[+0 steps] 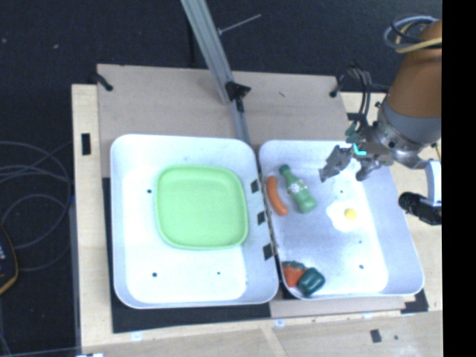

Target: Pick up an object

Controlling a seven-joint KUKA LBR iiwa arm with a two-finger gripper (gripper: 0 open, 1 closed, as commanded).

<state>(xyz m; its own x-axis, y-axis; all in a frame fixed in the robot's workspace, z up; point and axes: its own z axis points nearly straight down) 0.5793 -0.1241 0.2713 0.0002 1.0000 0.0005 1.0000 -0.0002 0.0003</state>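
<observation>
Claw (pixel 348 168) hung released at the right bin's (pixel 398 262) one o'clock; I feared it closing between bottle (pixel 299 192) and egg (pixel 343 216), grasping neither.

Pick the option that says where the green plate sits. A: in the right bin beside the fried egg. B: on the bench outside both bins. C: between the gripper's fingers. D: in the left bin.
D: the green plate lies flat inside the left bin, while the fried egg and green bottle are in the right bin.
</observation>
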